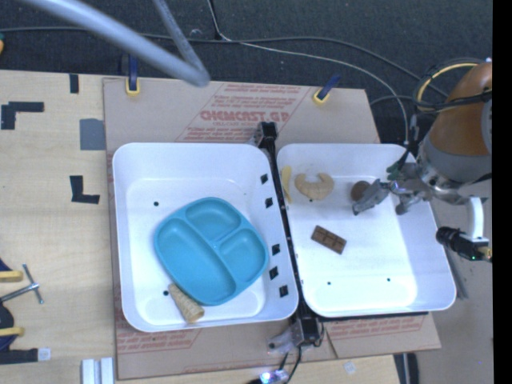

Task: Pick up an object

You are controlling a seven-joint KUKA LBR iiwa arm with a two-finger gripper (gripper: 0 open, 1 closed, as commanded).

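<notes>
My gripper (383,204) hangs over the right bin's (416,290) far right part, open, its two grey fingers spread apart with nothing between them. A small round brown object (360,189) lies right beside the left fingertip, on its outer side; I cannot tell whether they touch. A tan curved pastry-like piece (314,186) and a thin yellow piece (286,182) lie at the bin's far left. A flat brown chocolate-like bar (328,239) rests near the bin's middle.
The left bin (128,214) holds a blue divided plate (210,249) and a tan cone-shaped piece (186,302) at its near edge. A black divider (276,214) runs between the bins. Cables trail behind the arm at the right.
</notes>
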